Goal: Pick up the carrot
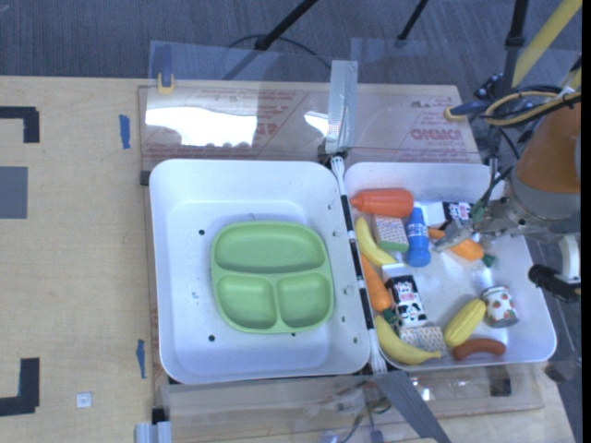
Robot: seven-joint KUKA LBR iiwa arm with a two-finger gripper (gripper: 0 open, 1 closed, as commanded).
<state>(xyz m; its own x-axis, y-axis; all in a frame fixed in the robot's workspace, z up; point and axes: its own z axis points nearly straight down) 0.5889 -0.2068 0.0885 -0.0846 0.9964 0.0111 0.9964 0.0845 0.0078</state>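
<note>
The arm (547, 169) comes in from the right edge, where much of it is cut off; its orange band and grey wrist hang over the far right side of the right bin (531, 326). The gripper (466, 233) sits low over that bin, but its tip is small and muddled with the clutter under it, so I cannot tell how it is set.

Right at the gripper tip lies a small orange piece with a green end (471, 250), perhaps a little carrot, though it is too small to be sure. The plain carrot (375, 289) lies well to the gripper's left, a long orange shape along the bin's left wall, partly covered by a yellow banana (367, 243) and a small milk carton (405, 301).

Just left of the gripper stands a blue bottle (417, 238). Nearer the camera from the gripper lie a corn cob (464, 321) and a red sausage (478, 347). Far to its left, the other bin (175, 275) holds a green divided plate (272, 276).
</note>
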